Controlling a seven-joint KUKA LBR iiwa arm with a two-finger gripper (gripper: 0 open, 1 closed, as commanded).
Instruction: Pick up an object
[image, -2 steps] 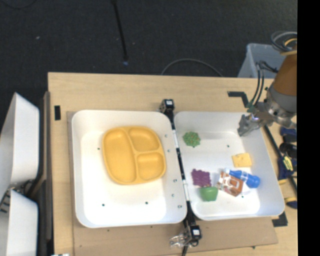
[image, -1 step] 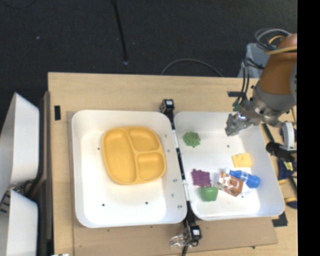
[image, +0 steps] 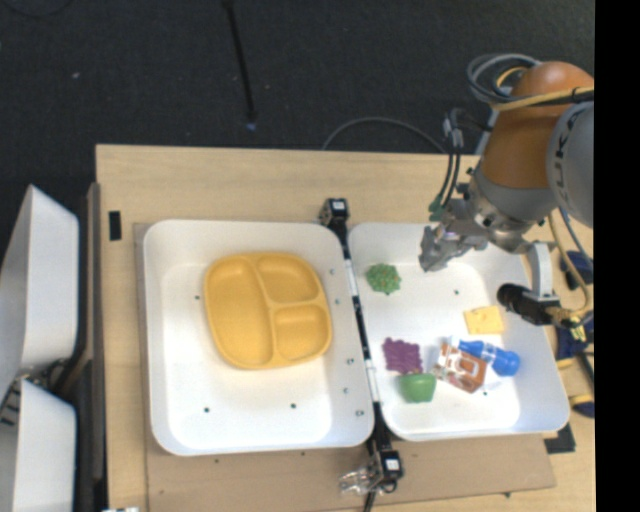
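1. I see the left bin with a big yellow tray lying in it. It is too wide and flat for a good grab.
2. The right bin holds the small toys, so one bad push could scatter them.
3. My gripper hangs over the top of the right bin, with nothing in it. The view is too blurry to tell more about it.
4. The green leafy toy sits nearest, just left of it. It could slide away.
5. The purple piece, green cup, red-and-white toy, blue toy and yellow block crowd together lower down. I might pinch two.
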